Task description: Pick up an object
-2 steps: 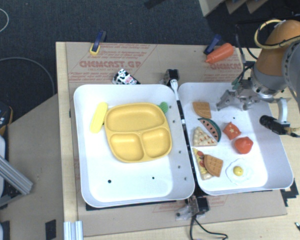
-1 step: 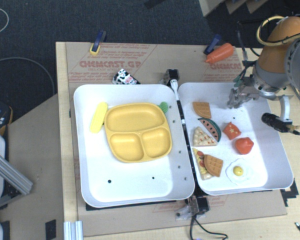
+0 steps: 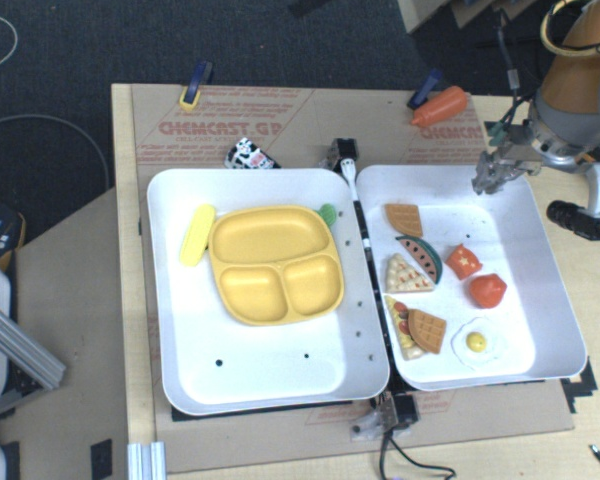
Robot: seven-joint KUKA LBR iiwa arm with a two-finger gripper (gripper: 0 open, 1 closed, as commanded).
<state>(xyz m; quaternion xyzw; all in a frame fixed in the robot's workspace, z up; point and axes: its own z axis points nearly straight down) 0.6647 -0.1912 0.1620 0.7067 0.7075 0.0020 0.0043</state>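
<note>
A: Gripper (image 3: 492,176) position?

B: Over the far edge of the right bin (image 3: 555,268), hanging from the grey arm (image 3: 570,88) with the orange band. Whether the fingers are parted or closed, I cannot tell. Nothing shows between them.

A: Items nearest it, right bin?

B: Red tomato piece (image 3: 464,261) and second red piece (image 3: 487,290), both nearer the camera than the gripper and apart from it. Toast slice (image 3: 404,218) to its left. Watermelon wedge (image 3: 421,253), pizza slice (image 3: 406,276), waffle (image 3: 426,331) and fried egg (image 3: 475,343) lie further forward.

A: Left bin (image 3: 180,348)?

B: Yellow divided plate (image 3: 276,263), well apart from the gripper, with a yellow corn cob (image 3: 196,234) beside it.
</note>
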